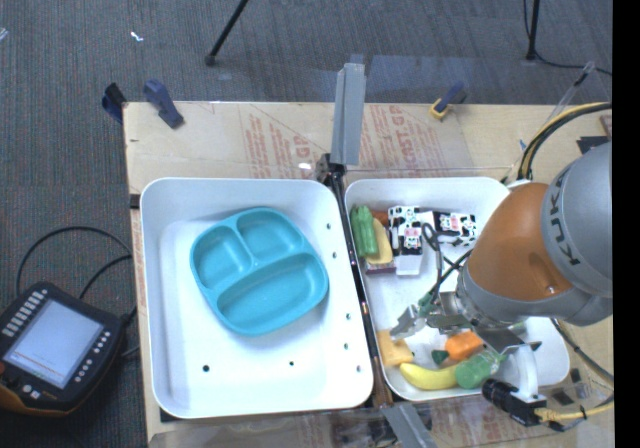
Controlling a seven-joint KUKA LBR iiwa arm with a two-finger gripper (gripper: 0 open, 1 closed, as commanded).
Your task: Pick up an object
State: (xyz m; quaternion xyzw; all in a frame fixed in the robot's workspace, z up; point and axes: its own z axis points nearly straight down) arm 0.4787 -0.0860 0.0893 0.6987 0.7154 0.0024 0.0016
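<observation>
The right bin [495,188] holds several toy foods. A green cucumber [361,231] and a tan piece [381,244] lie along its left wall. A yellow banana [430,375], an orange carrot [463,344], a green piece [478,369] and an orange-yellow chunk [394,347] sit at its front. My gripper [432,228] hangs over the back of this bin, its two white fingers [407,226] standing apart with nothing between them. The arm's orange band [515,251] and grey body cover the bin's right half.
A blue divided plate [260,269] lies in the left bin [160,336]. A grey post [349,116] rises behind the wall between the bins. A handheld control pendant [55,341] lies on the floor at left. Cables run along the right side.
</observation>
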